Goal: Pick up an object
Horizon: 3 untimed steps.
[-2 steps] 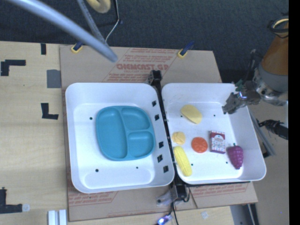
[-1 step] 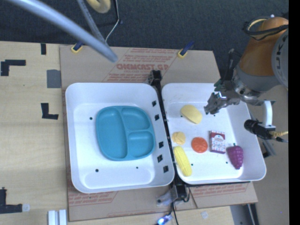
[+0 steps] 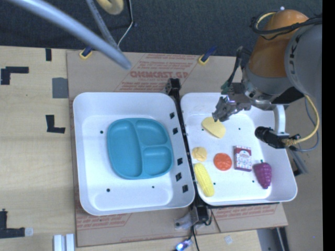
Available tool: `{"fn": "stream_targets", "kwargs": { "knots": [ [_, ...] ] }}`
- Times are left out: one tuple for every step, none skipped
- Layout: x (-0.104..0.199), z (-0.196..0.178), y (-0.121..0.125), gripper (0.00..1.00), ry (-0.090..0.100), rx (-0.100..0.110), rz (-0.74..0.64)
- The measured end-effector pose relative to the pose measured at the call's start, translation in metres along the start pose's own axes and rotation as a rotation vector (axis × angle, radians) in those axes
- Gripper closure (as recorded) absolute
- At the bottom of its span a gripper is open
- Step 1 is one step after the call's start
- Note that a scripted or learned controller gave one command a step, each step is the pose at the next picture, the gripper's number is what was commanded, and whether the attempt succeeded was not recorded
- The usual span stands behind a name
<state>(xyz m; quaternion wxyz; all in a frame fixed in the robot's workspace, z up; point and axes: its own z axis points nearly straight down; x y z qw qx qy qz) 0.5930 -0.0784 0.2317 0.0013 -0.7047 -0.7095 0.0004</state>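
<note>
Red printed lettering runs across the cardboard sheet (image 3: pixel 157 73) just behind the two white bins (image 3: pixel 84 140), too blurred to read; the small red box (image 3: pixel 243 158) carries an illegible label.

pale yellow wedge (image 3: pixel 214 127) | lying flat | right bin, upper left, just beside claw (image 3: pixel 224 110)
</note>
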Motion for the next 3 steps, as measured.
{"fn": "stream_targets", "kwargs": {
  "knots": [
    [0.052,0.014,0.011,1.0,-0.001,0.002,0.0],
    [0.107,0.024,0.027,1.0,-0.002,0.001,0.001],
    [0.166,0.013,0.037,1.0,0.0,-0.001,0.0]
  ]
}}
